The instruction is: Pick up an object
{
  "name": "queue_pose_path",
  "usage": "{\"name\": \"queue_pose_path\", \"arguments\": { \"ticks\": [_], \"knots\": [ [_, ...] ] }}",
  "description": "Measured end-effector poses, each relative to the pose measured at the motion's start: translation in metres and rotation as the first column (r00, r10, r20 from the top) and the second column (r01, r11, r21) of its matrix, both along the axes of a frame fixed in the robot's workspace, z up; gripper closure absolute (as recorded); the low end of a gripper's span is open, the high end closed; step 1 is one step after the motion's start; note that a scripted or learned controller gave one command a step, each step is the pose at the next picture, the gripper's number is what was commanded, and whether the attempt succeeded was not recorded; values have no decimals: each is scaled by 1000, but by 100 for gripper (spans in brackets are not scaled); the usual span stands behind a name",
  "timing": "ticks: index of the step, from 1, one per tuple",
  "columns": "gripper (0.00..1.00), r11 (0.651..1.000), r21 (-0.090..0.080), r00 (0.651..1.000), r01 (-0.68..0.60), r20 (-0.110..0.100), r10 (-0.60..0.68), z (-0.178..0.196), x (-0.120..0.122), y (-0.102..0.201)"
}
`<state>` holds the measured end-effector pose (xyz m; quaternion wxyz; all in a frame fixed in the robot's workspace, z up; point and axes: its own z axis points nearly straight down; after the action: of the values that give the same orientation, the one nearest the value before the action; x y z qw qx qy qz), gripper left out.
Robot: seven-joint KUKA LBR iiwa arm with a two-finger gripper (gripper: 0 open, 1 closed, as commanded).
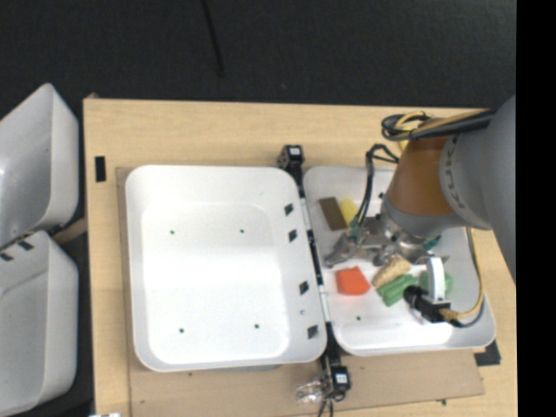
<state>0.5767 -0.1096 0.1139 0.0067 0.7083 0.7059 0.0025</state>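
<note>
Gripper low in right bin, finger state not discernible. Orange block just near-side of it, possibly the target; green piece beside. Advice: centre over block, descend straight, avoid neighbours.

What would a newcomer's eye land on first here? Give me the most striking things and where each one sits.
The grey arm with its orange band comes in from the right and hangs over the right bin, its gripper low among the objects there. Just below the gripper lies a bright orange-red block, with a green piece to its right and a yellow piece near the bin's top. The left bin is a broad white expanse.
</note>
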Motion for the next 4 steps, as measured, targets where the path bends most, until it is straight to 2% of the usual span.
{"name": "queue_pose_path", "arguments": {
  "ticks": [1,2,3,4],
  "knots": [
    [100,1000,0,1000,6,11,-6,16,5,-2],
    [100,1000,6,1000,-16,4,16,93,86,94],
    [0,1000,4,1000,-6,-7,6,89,82,87],
    [0,1000,2,1000,0,-6,0,88,105,20]
  ]
}}
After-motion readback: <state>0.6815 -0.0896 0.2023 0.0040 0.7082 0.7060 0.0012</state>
